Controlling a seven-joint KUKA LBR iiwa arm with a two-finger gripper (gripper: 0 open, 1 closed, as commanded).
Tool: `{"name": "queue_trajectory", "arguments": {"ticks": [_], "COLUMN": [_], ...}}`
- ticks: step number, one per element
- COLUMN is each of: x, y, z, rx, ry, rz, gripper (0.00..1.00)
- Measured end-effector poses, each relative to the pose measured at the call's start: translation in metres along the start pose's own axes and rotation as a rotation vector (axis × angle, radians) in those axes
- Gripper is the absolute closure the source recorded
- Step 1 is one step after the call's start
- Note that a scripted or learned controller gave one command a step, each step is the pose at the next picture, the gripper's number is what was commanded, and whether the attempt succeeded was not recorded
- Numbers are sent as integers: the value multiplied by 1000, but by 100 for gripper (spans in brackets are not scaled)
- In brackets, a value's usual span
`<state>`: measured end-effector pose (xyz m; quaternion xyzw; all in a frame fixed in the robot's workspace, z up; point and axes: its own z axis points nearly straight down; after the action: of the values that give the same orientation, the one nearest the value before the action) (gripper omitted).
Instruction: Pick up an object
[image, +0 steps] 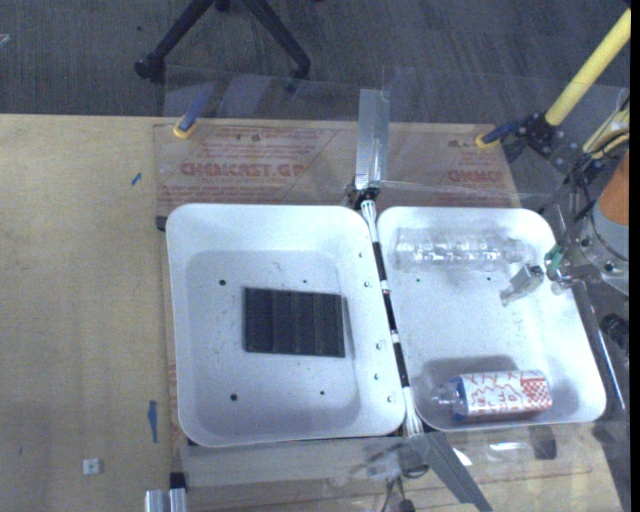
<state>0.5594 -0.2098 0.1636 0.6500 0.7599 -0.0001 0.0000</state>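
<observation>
A black ridged rectangular pad (295, 322) lies flat in the middle of the left bin (200, 250). In the right bin (575, 350), a clear plastic bottle (455, 250) lies on its side along the far wall. A bottle with a red and white patterned label (500, 393) lies on its side near the front wall. My gripper (533, 277) hangs over the right bin's right part, just right of the clear bottle's end and above the patterned bottle. I see nothing held in it.
The arm (605, 235) comes in over the right bin's right rim. A metal divider post (371, 140) stands behind the seam between the bins. Yellow-handled clamps (190, 122) hold a clear sheet at the back.
</observation>
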Motion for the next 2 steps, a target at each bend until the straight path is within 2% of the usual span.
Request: {"name": "queue_trajectory", "arguments": {"ticks": [1, 2], "x": [-7, -25], "y": [21, 85], "z": [43, 5], "rx": [-1, -5], "ry": [-1, -5], "rz": [73, -113], "gripper": [0, 0]}}
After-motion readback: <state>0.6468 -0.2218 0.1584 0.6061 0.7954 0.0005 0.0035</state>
